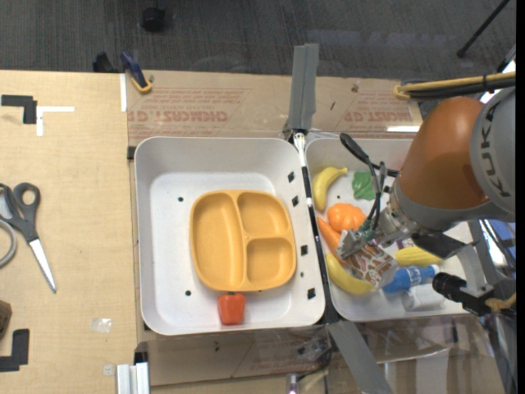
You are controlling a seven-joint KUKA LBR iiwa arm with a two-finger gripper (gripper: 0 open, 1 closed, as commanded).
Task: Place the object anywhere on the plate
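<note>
Plate: a yellow three-part plate (243, 240) lay in the middle of the left bin (156, 245), nothing on it.
Red object: a small red piece (232, 308) sat on the bin floor just beside the plate's near rim.
Right bin: the right bin (344, 306) held two bananas (327, 184), an orange fruit (344, 217), a green item (362, 185), and a blue-and-white bottle (407, 279).
Writing: "KUKA", partly cut off, was readable on the arm (447, 167); mirrored print on the cardboard (213, 109) at the far side was illegible.
Arm: it reached in from the right, bent down over the right bin.
Claw: the claw (365, 249) was low among the fruit; whether apart or together, I cannot tell.
Tabletop: scissors (31, 230) lay at far left.
</note>
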